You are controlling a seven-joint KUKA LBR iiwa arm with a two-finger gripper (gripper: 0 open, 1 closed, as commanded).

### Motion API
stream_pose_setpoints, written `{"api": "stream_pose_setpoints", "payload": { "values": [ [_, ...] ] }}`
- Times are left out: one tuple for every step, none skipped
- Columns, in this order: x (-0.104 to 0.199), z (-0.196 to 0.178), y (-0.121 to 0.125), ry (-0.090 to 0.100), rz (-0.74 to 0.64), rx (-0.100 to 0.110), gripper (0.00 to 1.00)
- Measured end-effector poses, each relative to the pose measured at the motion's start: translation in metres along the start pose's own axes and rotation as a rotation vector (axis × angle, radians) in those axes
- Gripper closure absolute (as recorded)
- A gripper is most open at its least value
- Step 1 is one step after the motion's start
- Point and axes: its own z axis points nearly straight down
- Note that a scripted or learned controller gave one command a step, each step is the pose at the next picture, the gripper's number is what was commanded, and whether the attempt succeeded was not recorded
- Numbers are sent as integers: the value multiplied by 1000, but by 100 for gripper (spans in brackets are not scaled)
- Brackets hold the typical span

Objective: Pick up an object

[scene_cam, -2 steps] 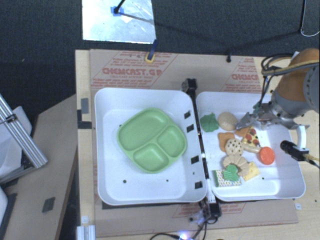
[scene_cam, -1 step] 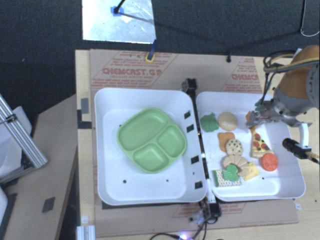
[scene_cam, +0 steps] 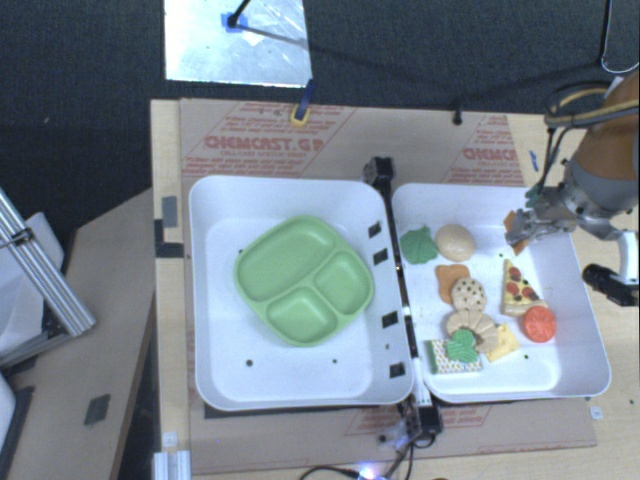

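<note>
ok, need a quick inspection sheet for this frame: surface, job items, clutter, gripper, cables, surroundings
Surface: brown cardboard sheet under two shallow white bins, left bin, right bin.
Job's things: in the right bin, toy food: green leaf piece, beige egg-shaped piece, round speckled cookie, pizza slice, red tomato piece, yellow cheese wedge.
Clutter: light green three-compartment plastic plate in the left bin.
Grippers: gripper at the right bin's upper right; grip not readable.
Cables: black cable hanging at top right; wires at the bench's front edge.
Surroundings: dark carpet, shiny foil sheet, aluminium rail.
</note>
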Motion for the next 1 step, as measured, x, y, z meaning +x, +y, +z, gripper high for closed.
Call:
{"api": "stream_pose_setpoints", "payload": {
  "values": [
    [-2,-64,8,-2,-3,-4,100]
  ]
}}
